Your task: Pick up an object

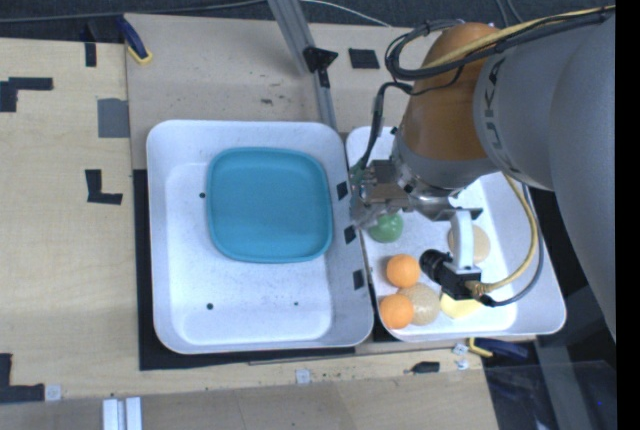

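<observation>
My gripper (378,206) hangs low over the left part of the right bin (535,323), right above a small green round object (385,227). The green object sits just under the fingertips; whether it is between them is hidden. Below it lie an orange ball (402,270), a second orange ball (396,310), a beige round object (424,303) and a yellow piece (459,307). A pale round object (475,243) lies to the right, partly behind the wrist.
The left bin (180,318) holds a blue square plate (268,204). A grey metal pole (290,8) slants down from the top to the gap between the bins. The bulky arm (520,88) covers the right bin's upper part.
</observation>
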You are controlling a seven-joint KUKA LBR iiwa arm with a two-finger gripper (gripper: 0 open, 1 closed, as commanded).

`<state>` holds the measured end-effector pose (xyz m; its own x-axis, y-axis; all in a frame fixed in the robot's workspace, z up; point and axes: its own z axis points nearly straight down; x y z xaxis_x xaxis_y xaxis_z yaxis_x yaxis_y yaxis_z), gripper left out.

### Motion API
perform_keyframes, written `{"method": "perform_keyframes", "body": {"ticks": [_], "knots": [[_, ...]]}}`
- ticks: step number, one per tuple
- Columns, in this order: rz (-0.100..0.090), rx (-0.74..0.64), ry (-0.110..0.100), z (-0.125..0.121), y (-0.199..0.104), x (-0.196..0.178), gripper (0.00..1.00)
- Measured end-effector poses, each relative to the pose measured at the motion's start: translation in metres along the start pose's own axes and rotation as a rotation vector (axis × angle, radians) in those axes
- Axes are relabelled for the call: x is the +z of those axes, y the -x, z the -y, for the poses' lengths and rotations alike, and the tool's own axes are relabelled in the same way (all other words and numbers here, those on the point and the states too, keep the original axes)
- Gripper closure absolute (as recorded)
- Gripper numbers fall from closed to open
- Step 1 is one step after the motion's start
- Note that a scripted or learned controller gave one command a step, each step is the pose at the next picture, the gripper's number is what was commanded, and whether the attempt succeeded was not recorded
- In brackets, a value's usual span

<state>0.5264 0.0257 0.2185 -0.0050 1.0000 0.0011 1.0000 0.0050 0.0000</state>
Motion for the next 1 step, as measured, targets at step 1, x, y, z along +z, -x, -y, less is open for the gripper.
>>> {"method": "perform_keyframes", "body": {"ticks": [1], "knots": [[0.0,0.001,-0.002,-0.0115,-0.0538,0.0077,1.0]]}}
